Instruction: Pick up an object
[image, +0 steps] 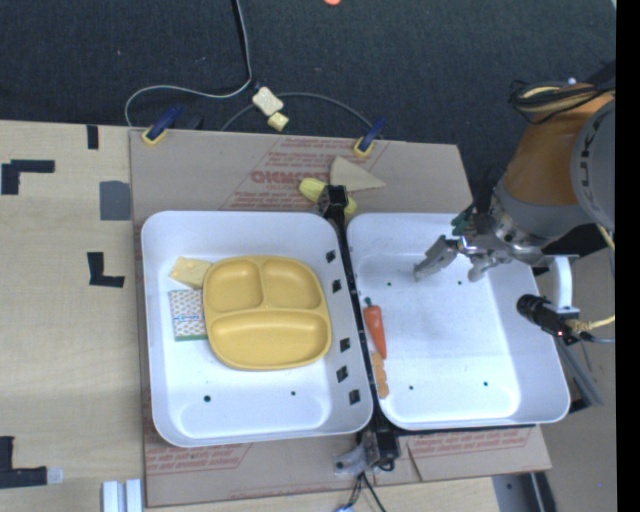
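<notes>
The tool (458, 260) hangs empty, fingers apart, over the right bin (500, 400). This looks like the approach step; next it must travel toward 8 o'clock to the carrot (373, 327).

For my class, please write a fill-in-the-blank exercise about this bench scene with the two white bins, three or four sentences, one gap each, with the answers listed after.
1. The yellow divided plate lies in the ____ bin as the camera sees it.
2. The toy carrot lies in the right bin, close to its ____ wall.
3. The gripper is over the ____ bin.
4. Between its fingers the gripper holds ____.

Missing words: left; left; right; nothing
</notes>
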